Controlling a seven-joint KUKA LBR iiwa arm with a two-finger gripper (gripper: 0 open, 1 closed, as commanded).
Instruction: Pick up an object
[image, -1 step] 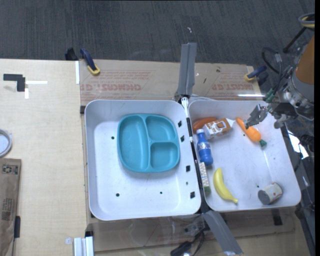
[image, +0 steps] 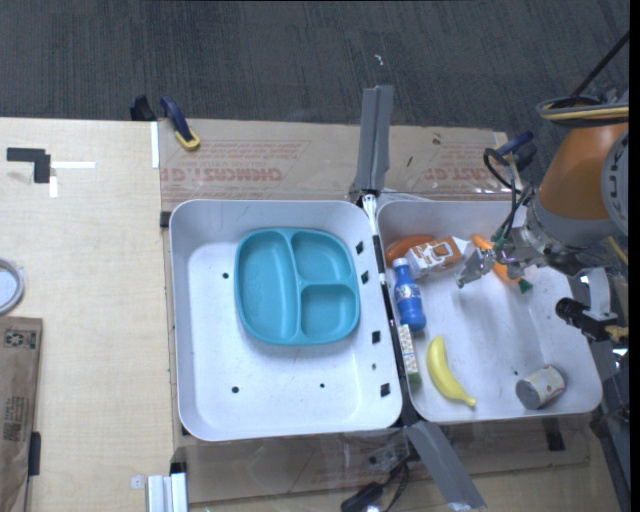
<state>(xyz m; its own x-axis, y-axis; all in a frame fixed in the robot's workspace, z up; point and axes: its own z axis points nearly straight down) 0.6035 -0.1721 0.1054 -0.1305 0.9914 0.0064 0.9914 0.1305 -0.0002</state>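
Hovering low in the right bin, hand holds nothing I can see; jaw state unclear. Carton just beside it, ungrasped — pick not started.

I'm seeing open white floor lying across the middle of the right bin, between the banana and the grey cup. The blue bottle and carton are crowding the divider side. In the left bin, the teal plate is taking the centre, leaving a free strip along the near wall.
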